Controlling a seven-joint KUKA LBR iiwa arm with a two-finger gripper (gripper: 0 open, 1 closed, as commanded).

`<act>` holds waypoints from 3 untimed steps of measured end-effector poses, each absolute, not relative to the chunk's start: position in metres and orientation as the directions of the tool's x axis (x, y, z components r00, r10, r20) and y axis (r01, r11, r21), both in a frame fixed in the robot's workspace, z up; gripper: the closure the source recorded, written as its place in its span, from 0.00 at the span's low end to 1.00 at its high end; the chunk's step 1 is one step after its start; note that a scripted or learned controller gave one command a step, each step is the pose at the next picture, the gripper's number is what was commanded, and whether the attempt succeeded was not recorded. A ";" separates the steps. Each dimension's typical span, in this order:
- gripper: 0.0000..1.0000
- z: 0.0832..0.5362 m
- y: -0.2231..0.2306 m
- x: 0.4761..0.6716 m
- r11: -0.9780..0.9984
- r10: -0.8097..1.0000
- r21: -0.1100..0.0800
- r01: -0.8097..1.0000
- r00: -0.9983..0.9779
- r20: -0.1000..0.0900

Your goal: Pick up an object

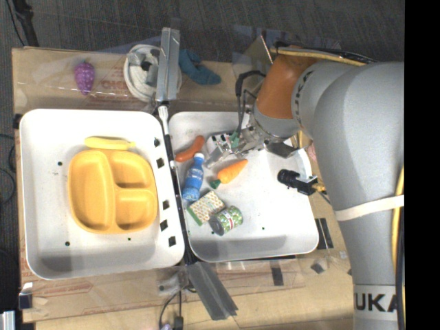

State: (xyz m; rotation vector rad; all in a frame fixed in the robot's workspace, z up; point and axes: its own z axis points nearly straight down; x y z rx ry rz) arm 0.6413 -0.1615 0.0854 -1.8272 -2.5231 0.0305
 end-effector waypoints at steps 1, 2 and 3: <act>0.00 0.089 -0.210 0.582 0.285 0.958 -0.004 0.958 -0.285 0.002; 0.00 0.089 -0.209 0.534 0.154 0.988 -0.003 0.988 -0.154 0.002; 0.00 0.089 -0.188 0.477 0.048 0.999 -0.004 0.999 -0.048 0.002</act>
